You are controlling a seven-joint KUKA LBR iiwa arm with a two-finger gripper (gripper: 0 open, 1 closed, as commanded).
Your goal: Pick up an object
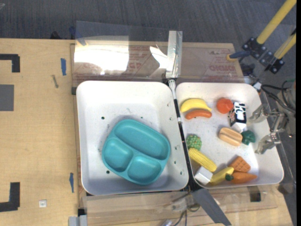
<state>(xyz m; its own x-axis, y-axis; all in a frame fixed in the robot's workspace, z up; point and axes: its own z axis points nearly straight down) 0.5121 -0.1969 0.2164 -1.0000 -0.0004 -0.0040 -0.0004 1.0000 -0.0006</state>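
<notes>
Toy food [196, 108] in right bin [273, 173]

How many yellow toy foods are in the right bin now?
3: banana near the back left corner, corn cob front left, a smaller yellow piece at the front edge. Others may be hidden.

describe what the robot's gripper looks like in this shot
The gripper is bare silvery metal, with two thin, angular fingers that look built from small linked pieces. Thin dark cables loop close behind it, past the right bin's rim. Any markings on it are too small to read.
</notes>
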